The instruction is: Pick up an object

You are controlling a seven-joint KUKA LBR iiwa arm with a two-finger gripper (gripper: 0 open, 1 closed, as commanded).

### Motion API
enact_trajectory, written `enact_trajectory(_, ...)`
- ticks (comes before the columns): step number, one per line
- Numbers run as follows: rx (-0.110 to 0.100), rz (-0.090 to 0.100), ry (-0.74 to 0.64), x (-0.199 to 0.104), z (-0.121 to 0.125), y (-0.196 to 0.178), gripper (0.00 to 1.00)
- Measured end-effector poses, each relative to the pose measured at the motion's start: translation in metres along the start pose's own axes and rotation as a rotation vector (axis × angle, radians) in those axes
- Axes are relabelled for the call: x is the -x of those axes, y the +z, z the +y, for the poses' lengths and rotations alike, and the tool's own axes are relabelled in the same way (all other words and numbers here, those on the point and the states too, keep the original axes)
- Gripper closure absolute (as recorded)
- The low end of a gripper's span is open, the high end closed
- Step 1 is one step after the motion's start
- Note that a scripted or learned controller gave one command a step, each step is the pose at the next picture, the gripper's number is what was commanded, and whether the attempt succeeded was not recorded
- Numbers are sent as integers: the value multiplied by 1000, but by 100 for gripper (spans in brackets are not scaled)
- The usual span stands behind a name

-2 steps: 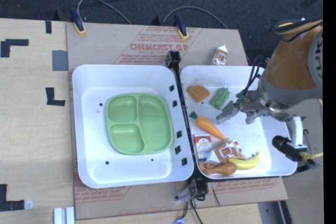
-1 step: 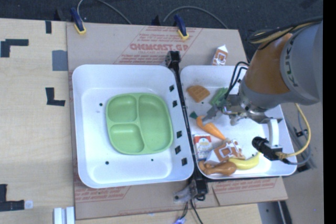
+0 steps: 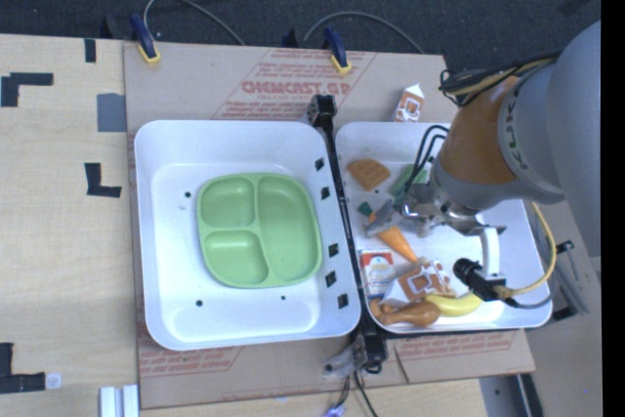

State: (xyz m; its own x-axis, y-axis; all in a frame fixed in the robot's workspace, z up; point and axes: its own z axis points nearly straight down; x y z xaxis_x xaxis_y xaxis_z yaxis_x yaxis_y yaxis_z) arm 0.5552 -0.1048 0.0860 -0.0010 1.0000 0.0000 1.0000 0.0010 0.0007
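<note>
A: What sits around the pincer [image 3: 405, 207]?

B: It hangs low in the right bin [image 3: 535, 239], over the middle of a clutter of toy food. Just below its tip lies a carrot [image 3: 396, 243]. Up and to the left is a tan waffle [image 3: 369, 173], and a small dark green piece [image 3: 365, 207] lies to the left, by the divider between the bins. Along the bottom edge there is a banana [image 3: 461, 305], a brown pastry [image 3: 408, 312] beside it, and two small printed cartons [image 3: 422, 283] between those and the carrot.

A: Anything in the way?

B: The grey arm [image 3: 508, 146] with its orange band covers much of the bin's upper right, and black cables trail over it.

A: How does the carrot lie?

B: Flat on the bin floor, its long axis slanting from upper left to lower right. It is plain orange and tapered.

A: Is the pincer gripping it?

B: I cannot tell whether it is released or clenched; the tip is too dark and small.

A: And the left bin [image 3: 156, 239]?

B: It holds a green divided plate [image 3: 260, 229]. A small milk carton [image 3: 410, 104] stands on the cardboard [image 3: 283, 83] covering the table, outside the right bin's top edge.
</note>
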Motion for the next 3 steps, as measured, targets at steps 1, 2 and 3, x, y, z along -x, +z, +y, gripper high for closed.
enact_trajectory(1, 6, -2, 0, -1, -31, -1, 0)
enact_trajectory(2, 1, -1, 1, -9, -6, 0, 0)
enact_trajectory(3, 2, -2, 1, -9, -6, -10, 100)
